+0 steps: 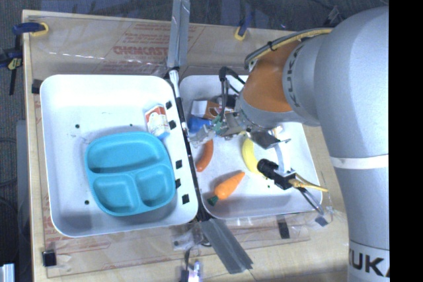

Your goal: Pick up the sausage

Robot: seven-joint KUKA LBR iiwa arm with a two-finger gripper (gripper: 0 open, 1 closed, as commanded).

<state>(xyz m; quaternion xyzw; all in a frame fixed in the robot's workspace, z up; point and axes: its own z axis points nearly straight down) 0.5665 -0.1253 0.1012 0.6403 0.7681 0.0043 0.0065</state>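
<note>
The gripper (218, 127) hangs low in the right bin (301, 142), just above the sausage (205, 156) lying by the bin's left wall; its grip cannot be told. A carrot (226, 185) and banana (248, 155) lie right of the sausage.

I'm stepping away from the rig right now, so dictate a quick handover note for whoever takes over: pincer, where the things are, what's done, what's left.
Pincer: low in the right bin, at its left side; whether it is open or shut cannot be read from the camera view.
Sausage: lying on the right bin's floor near the divider, just below the pincer, not lifted.
Nearby: carrot below it, banana to its right. Blue tray and a small carton sit in the left bin.
Done: arm is over the sausage area.
Left: grasp and lift the sausage.
</note>
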